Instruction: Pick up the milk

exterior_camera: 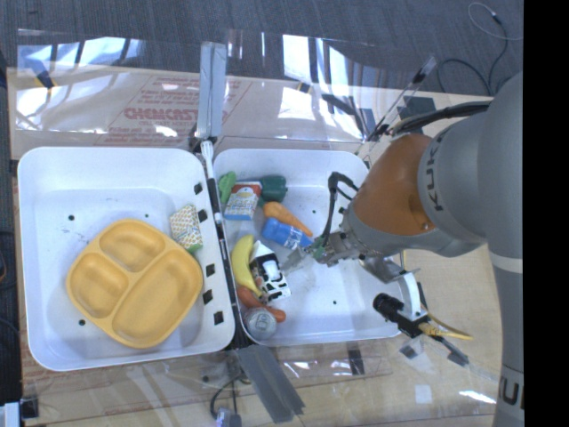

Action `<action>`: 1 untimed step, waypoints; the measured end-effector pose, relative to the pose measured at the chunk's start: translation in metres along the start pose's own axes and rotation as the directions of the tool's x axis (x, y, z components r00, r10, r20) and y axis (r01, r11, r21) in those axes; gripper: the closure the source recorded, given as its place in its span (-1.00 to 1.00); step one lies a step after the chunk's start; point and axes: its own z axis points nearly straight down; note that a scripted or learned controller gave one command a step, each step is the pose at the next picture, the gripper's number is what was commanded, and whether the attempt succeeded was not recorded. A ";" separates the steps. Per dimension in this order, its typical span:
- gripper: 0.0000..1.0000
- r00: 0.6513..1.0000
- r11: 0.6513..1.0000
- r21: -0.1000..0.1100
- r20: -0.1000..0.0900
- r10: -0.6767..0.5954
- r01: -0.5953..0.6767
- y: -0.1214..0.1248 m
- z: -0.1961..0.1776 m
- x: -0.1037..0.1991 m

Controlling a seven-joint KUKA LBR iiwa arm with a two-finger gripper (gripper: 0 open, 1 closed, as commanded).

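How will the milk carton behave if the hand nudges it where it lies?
The milk carton looks boxy and flat-sided, so it should slide rather than roll. It lies wedged among a carrot and a blue packet, so a push would likely shove those too. Probably light.

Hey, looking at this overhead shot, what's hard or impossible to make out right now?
- Pincer: small and dark among the clutter in the camera view; whether it grips anything is unclear.
- Milk carton: label too small to read.
- Black-and-white item: too small to identify, partly covering the banana.
- Can: sits at the right bin's near rim, only its top visible.
- Patterned packet: leans by the yellow plate, print blurred.
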 end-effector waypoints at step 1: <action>-1.00 0.998 0.998 -0.007 0.022 -0.055 0.055 -0.017 0.000 0.043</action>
